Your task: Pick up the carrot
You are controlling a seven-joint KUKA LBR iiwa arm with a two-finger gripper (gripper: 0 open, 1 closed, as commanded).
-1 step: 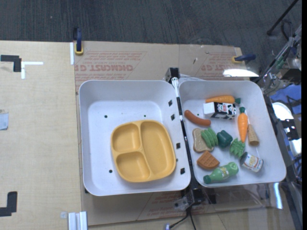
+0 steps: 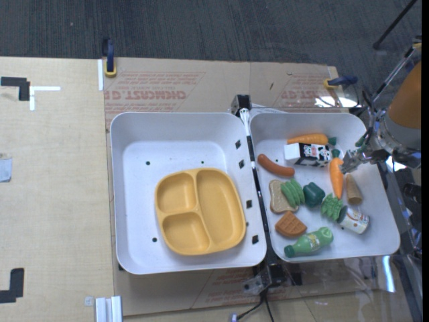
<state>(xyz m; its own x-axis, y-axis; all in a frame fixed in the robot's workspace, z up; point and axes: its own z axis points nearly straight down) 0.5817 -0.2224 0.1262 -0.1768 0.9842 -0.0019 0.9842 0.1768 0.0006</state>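
Fingers unreadable, the arm's metal hand point(image 2: 353, 158) hovers at the top end of the slim orange plastic carrot point(image 2: 336, 177), lying beside a green broccoli toy point(image 2: 332, 206), seemingly poised to grasp it.

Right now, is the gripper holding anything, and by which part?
Cannot be told. The gripper sits at the upper end of the upright carrot in the right bin, but the view is too small to show a hold.
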